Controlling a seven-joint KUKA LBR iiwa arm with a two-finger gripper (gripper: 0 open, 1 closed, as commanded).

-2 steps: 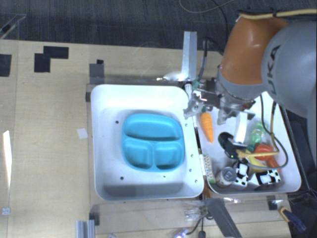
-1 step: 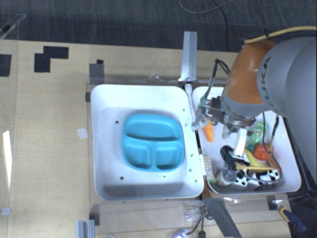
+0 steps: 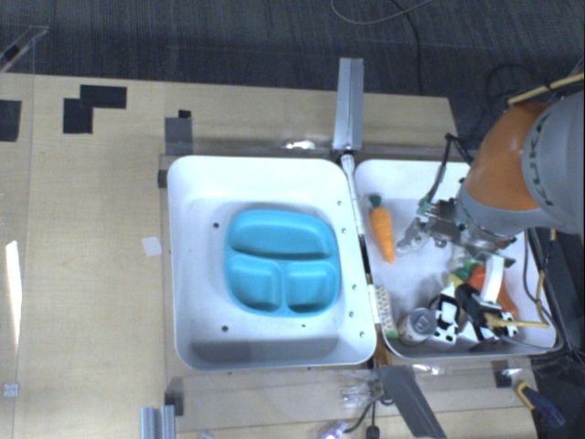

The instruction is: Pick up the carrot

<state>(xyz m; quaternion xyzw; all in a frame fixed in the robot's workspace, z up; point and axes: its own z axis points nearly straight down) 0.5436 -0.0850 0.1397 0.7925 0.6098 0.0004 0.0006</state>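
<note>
Caught from above at a slant: two shallow white bins side by side on a pale wooden bench (image 3: 91,273), parted by a thin metal strip running back to an upright grey post (image 3: 349,108). Found in the left bin (image 3: 183,245): a blue tray (image 3: 279,259) with three compartments, one long section at the far side and two smaller ones nearer the camera, set about the middle of the bin floor. Found in the right bin (image 3: 402,170): the carrot (image 3: 381,231), orange with a green tip at its far end, lying flat close beside the left wall and roughly along it, apart from everything else in the bin. Heaped in the same bin's near right corner: a small grey round item (image 3: 420,322), a black-and-white patterned piece (image 3: 445,318) and some red, green and orange bits (image 3: 471,271), too jumbled to name. Reached in from the right over that bin: the grey arm with its orange band (image 3: 498,167), and the gripper (image 3: 416,231) low just to the right of the carrot, near it, with contact not possible to confirm. Impossible to tell whether released or clenched. Nothing seen carried. Draped across the dark floor beyond the bench: a loose thin cable (image 3: 384,7).
</note>
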